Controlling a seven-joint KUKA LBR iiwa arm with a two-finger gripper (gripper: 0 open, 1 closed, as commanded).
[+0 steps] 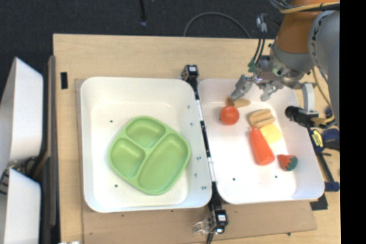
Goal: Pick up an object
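Note:
My gripper [251, 96] hangs over the far part of the right bin [240, 180], open, with nothing between its fingers. A small tan piece [241, 103] lies just under its left fingertip [237, 94]. In front of it sit a red tomato [229, 115] and a tan hot-dog bun [261, 118]. Nearer the front lie a yellow block [273, 134], an orange carrot-like piece [262, 147] and a red strawberry with a green top [287, 162].
The left bin [97, 94] holds a green divided plate [150, 154]. A black clip [190, 72] sits at the far end of the seam between the bins. Cables and a black fitting [298, 115] hang beside the right bin's right wall.

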